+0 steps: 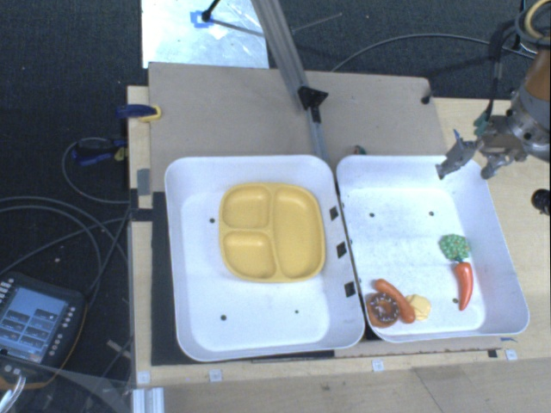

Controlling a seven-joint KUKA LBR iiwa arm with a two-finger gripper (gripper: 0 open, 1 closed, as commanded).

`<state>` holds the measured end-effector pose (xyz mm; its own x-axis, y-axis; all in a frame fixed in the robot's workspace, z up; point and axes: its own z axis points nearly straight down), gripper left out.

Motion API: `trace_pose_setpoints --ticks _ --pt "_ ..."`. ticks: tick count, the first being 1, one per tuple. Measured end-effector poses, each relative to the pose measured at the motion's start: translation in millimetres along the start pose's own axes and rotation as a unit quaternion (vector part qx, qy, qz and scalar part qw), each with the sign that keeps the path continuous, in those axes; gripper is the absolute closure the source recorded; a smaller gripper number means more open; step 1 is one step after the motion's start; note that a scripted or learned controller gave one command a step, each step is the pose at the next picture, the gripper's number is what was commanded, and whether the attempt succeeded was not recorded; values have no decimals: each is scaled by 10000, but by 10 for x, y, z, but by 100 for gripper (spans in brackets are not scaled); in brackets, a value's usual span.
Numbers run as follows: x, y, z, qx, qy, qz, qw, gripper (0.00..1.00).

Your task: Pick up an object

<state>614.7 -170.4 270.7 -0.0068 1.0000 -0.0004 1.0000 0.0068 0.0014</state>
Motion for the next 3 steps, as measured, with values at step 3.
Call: trace_pose_setpoints --ticks 3 --pt "-44 132 889 16 0 20 10000 0"
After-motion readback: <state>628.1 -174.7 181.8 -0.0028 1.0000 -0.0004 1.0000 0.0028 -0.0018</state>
